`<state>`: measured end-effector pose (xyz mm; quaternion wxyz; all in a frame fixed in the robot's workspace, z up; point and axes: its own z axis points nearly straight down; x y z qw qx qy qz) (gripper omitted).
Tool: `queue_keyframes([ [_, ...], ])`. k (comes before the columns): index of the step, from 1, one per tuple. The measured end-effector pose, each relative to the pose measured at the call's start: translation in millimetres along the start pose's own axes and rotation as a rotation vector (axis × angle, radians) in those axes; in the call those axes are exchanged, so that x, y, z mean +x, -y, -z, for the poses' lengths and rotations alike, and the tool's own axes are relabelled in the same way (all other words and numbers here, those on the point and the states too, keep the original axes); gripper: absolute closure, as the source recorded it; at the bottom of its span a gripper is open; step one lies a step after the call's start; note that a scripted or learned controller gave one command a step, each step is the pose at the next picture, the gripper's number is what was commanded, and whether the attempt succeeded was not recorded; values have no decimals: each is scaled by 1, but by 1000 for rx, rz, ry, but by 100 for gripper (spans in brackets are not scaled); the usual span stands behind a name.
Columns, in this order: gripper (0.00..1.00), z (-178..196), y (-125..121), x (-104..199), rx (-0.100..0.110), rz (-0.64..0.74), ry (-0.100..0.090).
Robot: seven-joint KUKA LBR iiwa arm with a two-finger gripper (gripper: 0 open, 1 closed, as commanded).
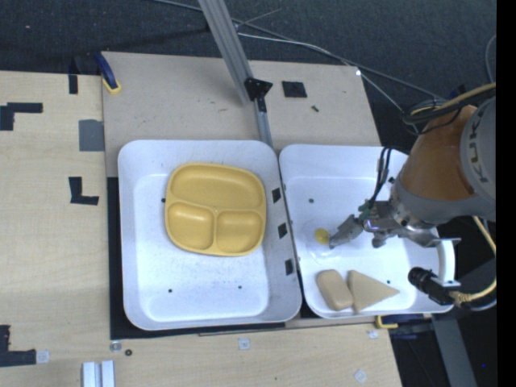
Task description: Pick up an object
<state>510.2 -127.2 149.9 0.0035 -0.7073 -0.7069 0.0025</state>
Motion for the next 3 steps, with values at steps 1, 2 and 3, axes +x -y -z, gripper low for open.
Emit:
queue_keyframes([
  [1, 0, -61, -2, -4, -8, -1, 2],
  [2, 100, -47, -3, -3, -10, 2, -1],
  [3, 100, 8, 3, 5, -10, 2, 1],
])
